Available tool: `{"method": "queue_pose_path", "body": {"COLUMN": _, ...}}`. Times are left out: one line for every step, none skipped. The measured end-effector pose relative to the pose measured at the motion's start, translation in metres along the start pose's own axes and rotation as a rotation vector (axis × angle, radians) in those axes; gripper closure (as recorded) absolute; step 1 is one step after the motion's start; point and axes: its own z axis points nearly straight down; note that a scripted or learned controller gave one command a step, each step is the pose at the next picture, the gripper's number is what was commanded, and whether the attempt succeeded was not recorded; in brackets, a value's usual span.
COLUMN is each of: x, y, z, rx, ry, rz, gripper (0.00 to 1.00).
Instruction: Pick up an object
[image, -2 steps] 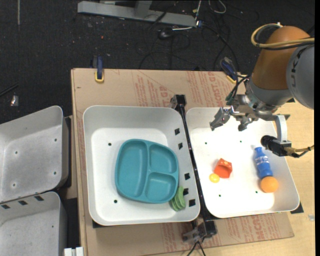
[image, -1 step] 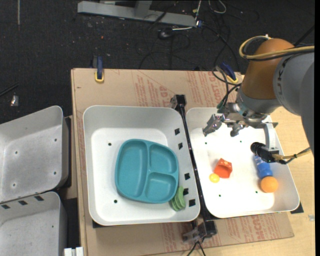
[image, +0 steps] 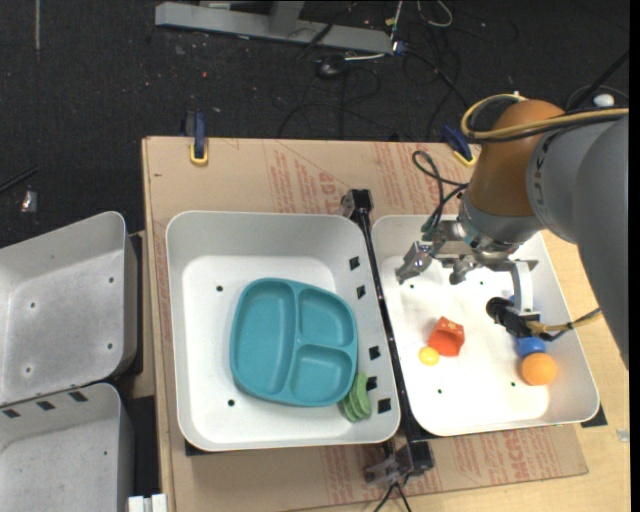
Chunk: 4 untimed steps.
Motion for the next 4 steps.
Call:
{"method": "queue_pose_path", "body": {"x": 0.0, "y": 0.001, "z": -0.013, "rx": -0.004, "ry": -0.001, "rz": 0.0, "gripper": 1.0}}
{"method": "queue_pose_path", "body": {"x": 0.0, "y": 0.005, "z": -0.056, "rx": -0.008, "ry": -0.001, "rz": -0.002, "gripper": 1.0}}
{"method": "queue_pose_path", "body": {"x": -0.003, "y": 0.007, "z": -0.12, "rx": -0.01, "ry": -0.001, "rz": -0.003, "gripper": 1.0}}
{"method": "queue_pose_path", "body": {"x": -0.003, "y": 0.008, "z": -0.137, "rx": -0.006, "ry": -0.001, "rz": -0.003, "gripper": 1.0}}
